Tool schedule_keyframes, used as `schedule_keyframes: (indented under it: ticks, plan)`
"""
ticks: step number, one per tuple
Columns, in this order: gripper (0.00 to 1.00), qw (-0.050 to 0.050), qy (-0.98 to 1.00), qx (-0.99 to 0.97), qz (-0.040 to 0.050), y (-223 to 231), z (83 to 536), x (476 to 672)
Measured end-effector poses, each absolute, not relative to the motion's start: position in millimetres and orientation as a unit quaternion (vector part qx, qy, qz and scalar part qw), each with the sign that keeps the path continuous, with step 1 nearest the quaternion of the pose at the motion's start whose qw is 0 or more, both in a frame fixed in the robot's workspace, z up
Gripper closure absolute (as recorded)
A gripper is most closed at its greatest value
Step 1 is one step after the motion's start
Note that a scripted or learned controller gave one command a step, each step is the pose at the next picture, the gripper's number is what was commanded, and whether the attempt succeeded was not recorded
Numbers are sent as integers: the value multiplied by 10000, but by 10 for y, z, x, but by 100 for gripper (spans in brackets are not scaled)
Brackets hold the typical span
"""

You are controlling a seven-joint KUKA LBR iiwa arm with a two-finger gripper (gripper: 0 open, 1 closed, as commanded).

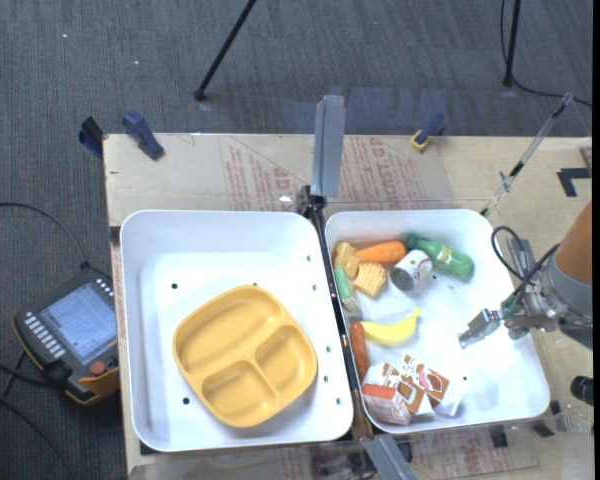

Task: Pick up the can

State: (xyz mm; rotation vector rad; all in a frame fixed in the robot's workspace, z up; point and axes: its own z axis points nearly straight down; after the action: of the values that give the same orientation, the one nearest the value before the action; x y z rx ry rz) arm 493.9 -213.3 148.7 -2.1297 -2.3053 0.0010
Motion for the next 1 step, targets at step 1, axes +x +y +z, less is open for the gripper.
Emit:
schedule_keyframes:
  ticks: [1]
  plan:
    - [0, 24, -7764, -6303, 6, -1617, 860, 5212]
